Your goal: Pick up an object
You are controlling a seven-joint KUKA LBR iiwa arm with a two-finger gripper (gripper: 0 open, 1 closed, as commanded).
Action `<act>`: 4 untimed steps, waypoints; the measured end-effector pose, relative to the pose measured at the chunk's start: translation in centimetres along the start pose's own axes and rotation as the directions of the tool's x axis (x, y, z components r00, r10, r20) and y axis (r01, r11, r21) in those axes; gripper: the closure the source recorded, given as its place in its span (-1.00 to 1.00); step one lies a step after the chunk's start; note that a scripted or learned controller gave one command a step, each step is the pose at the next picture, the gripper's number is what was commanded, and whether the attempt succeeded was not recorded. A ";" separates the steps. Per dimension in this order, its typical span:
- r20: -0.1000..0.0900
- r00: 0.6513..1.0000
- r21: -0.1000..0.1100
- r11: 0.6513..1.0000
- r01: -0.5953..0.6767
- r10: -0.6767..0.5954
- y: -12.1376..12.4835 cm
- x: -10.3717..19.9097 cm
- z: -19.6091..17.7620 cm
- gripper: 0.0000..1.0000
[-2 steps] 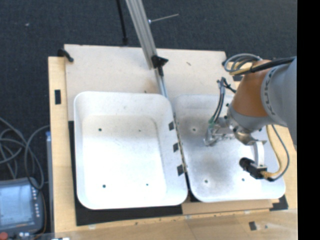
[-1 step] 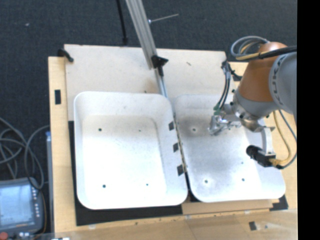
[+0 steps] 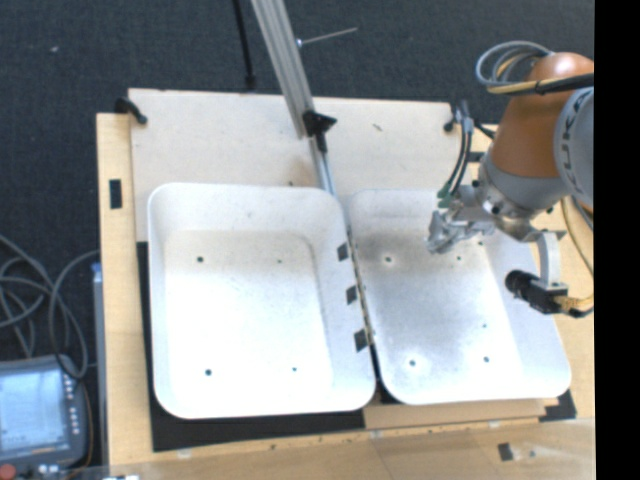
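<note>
Dark carpet around a pale wooden bench (image 3: 200, 128), cables trailing at 9 o'clock. Nearest me, approx 7 o'clock, a small screen unit (image 3: 35, 413) sits on the floor. On the bench, 2 shallow white bins side by side: left bin (image 3: 250, 298) and right bin (image 3: 450, 308), speckled w/ dark marks, rims touching. No loose object I can make out in either. Gripper (image 3: 447, 230) hangs over the right bin's far part, approx 2 o'clock; can't tell its state, too blurry. Grey/orange arm (image 3: 530, 138) behind it. Furthest back, a metal rail (image 3: 280, 38) slants toward 12 o'clock.
</note>
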State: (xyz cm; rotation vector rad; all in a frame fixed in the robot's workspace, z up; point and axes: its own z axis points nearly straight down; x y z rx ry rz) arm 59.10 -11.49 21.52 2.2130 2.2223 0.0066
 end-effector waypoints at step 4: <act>-0.001 1.000 0.005 1.000 0.002 -0.002 3.6 16.1 -1.3 1.00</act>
